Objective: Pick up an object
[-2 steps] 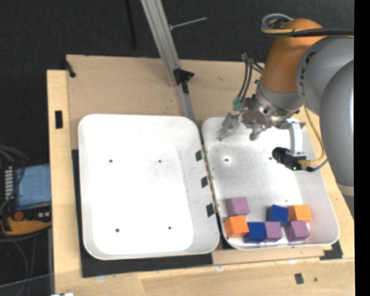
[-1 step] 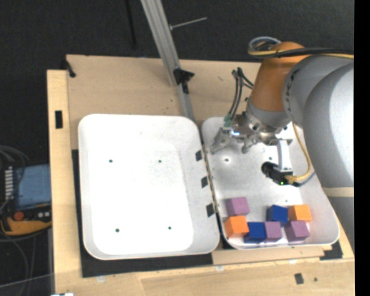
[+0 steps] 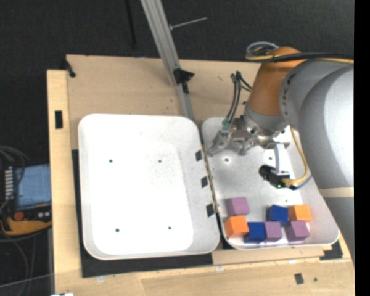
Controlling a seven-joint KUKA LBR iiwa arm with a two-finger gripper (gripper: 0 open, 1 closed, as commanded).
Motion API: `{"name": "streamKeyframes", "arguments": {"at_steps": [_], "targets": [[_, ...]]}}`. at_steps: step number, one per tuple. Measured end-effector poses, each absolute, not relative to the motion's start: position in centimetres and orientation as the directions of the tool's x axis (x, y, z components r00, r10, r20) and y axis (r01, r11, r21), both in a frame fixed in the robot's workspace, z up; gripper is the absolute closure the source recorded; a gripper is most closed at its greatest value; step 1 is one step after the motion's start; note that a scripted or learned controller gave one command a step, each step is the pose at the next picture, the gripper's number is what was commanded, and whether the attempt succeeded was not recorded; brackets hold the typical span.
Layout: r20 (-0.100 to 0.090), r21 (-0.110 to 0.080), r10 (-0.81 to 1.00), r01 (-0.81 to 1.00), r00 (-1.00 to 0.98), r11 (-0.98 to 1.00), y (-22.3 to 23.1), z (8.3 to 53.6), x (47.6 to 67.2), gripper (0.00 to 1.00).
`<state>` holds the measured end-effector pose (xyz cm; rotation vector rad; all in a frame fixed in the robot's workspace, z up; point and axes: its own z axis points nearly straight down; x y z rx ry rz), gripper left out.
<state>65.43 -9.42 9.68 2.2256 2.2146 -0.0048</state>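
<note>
Grey arm above right bin; jaws' state unclear; 7 blocks at near end; no legible writing.

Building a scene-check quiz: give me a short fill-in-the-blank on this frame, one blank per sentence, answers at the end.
1. All the blocks lie in the ____ bin as the camera view shows it.
2. The gripper is over that bin's ____ end, away from the blocks.
3. The blocks come in purple, blue and ____.
4. The band above the arm's wrist is ____.

Missing words: right; far; orange; orange
</note>
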Motion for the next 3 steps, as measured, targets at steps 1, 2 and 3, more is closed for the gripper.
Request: {"name": "streamKeyframes", "arguments": {"at_steps": [1,2,3], "targets": [[-0.002,0.004,1.000,1.000,0.009,-0.009,-9.5,10.9,65.6,1.00],[0.000,0.008,1.000,1.000,0.006,-0.006,-9.3,17.3,65.4,1.00],[0.000,0.007,1.000,1.000,0.001,-0.001,-9.4,22.0,65.5,1.00]]}}
